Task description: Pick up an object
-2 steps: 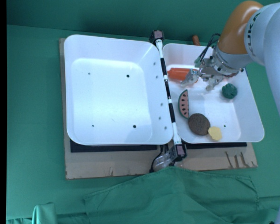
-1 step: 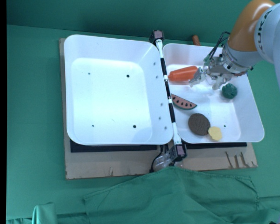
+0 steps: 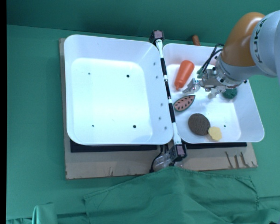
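1. Presently, the right-hand bin, shallow and white, holds five loose items; the left-hand bin, of the same make, sits beside it across a white divider bar with black end clamps.
2. Carrot: orange, tapered, lying lengthwise near the divider in the far part of the right bin, just beside the gripper.
3. Watermelon slice: small wedge, reddish face with dark seeds and a dark green rind, lying flat nearer the bin's middle.
4. Brown disc: round, dark, speckled, lying in the near part of the bin.
5. Yellow piece: small and pale, touching the disc's near-right edge.
6. Dark green item: partly hidden under the wrist; form cannot be told.
7. Gripper: low over the right bin, between carrot and green item; whether the fingers are spread or closed cannot be told, and nothing is seen held.
8. Green cloth: crumpled, lying in front of the bench.
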Available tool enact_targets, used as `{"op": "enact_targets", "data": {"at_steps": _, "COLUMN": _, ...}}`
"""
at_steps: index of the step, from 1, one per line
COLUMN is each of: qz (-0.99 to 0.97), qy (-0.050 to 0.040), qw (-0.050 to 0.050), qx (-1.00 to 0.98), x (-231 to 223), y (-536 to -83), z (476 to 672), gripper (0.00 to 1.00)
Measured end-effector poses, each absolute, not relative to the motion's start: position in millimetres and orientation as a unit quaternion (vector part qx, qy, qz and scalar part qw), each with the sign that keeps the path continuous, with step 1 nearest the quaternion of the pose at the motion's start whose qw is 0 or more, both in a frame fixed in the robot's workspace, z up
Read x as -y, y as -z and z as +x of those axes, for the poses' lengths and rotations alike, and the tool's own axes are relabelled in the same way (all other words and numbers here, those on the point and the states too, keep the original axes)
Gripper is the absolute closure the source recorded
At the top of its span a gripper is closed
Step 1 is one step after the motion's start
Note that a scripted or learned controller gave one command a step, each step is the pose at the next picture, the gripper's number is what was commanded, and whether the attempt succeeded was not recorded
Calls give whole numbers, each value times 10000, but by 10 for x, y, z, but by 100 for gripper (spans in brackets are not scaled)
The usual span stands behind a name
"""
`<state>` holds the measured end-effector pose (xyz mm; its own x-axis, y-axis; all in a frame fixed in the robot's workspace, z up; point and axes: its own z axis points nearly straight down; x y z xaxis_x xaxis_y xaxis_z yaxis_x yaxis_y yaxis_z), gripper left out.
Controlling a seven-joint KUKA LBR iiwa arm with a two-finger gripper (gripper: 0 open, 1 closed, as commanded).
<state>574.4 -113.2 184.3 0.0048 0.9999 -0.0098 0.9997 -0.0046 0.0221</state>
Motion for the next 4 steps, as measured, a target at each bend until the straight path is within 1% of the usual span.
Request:
{"op": "enact_targets", "data": {"at_steps": 1, "qz": 7079, "qy": -24, "qw": 63, "qx": -7063, "x": 1062, "y": -1833, "z": 6179, "gripper": 0}}
{"op": "enact_targets", "data": {"at_steps": 2, "qz": 7084, "qy": -52, "qw": 75, "qx": -7058, "x": 1260, "y": -1842, "z": 5910, "gripper": 0}}
{"op": "enact_targets", "data": {"at_steps": 3, "qz": 7078, "qy": -35, "qw": 52, "qx": -7064, "x": 1572, "y": -1829, "z": 6298, "gripper": 0}}
{"op": "enact_targets", "data": {"at_steps": 4, "qz": 7078, "qy": -39, "qw": 59, "qx": -7063, "x": 1675, "y": -1831, "z": 6300, "gripper": 0}}
